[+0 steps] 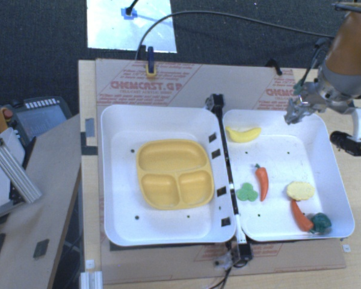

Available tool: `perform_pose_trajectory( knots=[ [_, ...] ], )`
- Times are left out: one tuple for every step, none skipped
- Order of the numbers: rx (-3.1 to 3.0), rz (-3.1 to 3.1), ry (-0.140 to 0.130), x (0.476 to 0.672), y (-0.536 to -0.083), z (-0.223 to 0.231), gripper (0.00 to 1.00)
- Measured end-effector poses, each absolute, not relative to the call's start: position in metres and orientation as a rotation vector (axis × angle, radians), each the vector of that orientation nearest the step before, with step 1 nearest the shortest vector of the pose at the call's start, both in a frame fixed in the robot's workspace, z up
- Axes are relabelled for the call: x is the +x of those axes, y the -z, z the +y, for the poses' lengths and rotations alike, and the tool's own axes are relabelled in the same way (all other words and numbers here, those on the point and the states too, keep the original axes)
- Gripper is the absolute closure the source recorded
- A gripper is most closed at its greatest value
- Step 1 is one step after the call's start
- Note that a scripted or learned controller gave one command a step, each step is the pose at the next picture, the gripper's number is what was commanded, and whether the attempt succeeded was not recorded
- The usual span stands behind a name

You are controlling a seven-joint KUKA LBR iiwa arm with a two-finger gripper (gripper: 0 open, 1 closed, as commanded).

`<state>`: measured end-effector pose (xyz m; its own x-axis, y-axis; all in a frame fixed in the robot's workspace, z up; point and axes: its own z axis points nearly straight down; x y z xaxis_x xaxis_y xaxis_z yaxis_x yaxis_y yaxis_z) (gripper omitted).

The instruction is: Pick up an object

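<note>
Item: single arm, grey with orange band, entering from the right; gripper (293, 114) poised over the far right corner of the right bin (277, 143), nothing visible between its fingers, and how far apart they stand cannot be told at this size. Contents, right bin: yellow banana (243, 134) at the far left, near the divider (224, 161), long axis running across the bin, roughly left to right; orange carrot (262, 182) mid-bin, long axis running near to far; green leafy piece (247, 192) just beside the carrot on its left; pale yellow round piece (300, 191) toward the near right; second orange carrot (301, 216) at the near right, tilted, its lower end touching a dark green broccoli-like piece (320, 223). Contents, left bin (117, 161): yellow compartment tray (171, 173), centred. Key relation: the banana is judged the closest candidate, lying leftward of the gripper and slightly toward the camera, at much the same depth in the bin; all other items lie well apart, toward the near edge. Judgement: no pick is begun; a leftward shift and descent would be needed, fingers closing across the banana's short width
</note>
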<state>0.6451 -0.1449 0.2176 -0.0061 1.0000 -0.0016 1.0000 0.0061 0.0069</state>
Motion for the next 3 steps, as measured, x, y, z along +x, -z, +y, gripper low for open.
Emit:
perform_pose_trajectory(
  knots=[
    [2.213,2.226,-0.003,0.646,-0.222,-0.145,1.0],
    [2.215,2.229,0.0,0.624,-0.213,-0.1,1.0],
    [2.215,2.228,0.0,0.593,-0.22,-0.053,1.0]
  ],
)
